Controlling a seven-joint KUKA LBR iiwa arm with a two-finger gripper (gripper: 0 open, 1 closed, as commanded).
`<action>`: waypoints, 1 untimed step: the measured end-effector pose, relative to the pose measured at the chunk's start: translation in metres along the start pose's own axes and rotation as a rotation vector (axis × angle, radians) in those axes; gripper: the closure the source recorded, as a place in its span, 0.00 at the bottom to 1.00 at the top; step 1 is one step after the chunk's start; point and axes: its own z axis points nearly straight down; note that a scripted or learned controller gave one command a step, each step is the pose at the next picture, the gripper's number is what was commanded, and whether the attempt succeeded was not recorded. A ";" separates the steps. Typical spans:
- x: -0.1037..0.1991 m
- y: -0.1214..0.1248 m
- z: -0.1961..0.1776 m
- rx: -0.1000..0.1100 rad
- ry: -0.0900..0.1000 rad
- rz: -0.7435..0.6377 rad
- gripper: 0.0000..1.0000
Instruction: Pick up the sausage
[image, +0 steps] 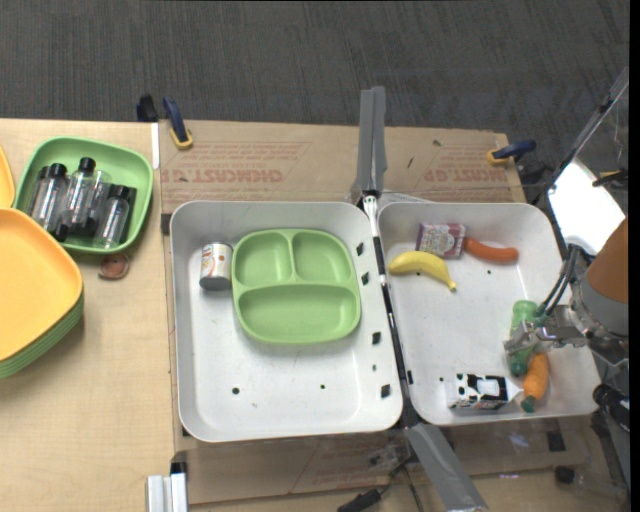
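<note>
Orange sausage (490, 251) partly hidden behind pink packet (440, 239)

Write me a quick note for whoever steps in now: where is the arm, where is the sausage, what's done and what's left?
Gripper: low at the right bin's right side, over the green item and carrot; whether its jaws are open is unclear.
Sausage: lying at the back of the right bin, beside the pink packet, apart from the gripper.
Done: nothing visible; sausage not picked.
Left: move to the sausage, grasp, lift.
</note>
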 end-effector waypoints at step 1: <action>0.002 -0.003 -0.005 -0.006 -0.003 0.229 1.00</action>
